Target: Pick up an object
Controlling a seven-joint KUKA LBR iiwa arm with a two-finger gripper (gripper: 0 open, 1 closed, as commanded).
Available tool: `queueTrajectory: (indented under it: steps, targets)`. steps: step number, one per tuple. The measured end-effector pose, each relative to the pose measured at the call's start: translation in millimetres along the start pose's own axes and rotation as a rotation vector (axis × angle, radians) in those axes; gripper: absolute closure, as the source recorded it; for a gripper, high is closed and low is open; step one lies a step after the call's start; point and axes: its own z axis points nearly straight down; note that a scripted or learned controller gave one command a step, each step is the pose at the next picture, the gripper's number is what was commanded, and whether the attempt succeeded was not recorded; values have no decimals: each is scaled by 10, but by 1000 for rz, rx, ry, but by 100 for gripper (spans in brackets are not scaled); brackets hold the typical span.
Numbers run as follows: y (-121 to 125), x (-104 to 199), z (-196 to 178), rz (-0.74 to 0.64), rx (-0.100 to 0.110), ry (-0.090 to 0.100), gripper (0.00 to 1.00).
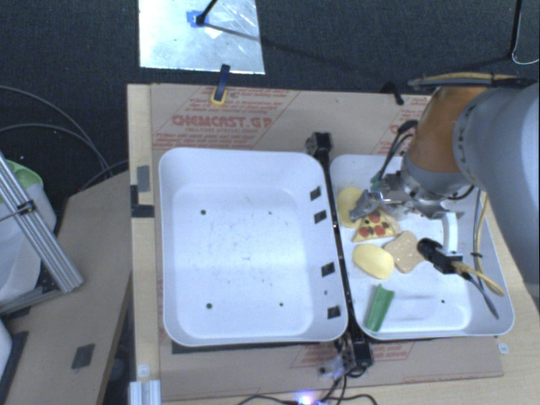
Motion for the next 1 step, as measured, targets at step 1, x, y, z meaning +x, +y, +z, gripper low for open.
queueTrajectory:
  steps: [1]
  targets:
    - [383,118,-8,-6,-6,0,0]
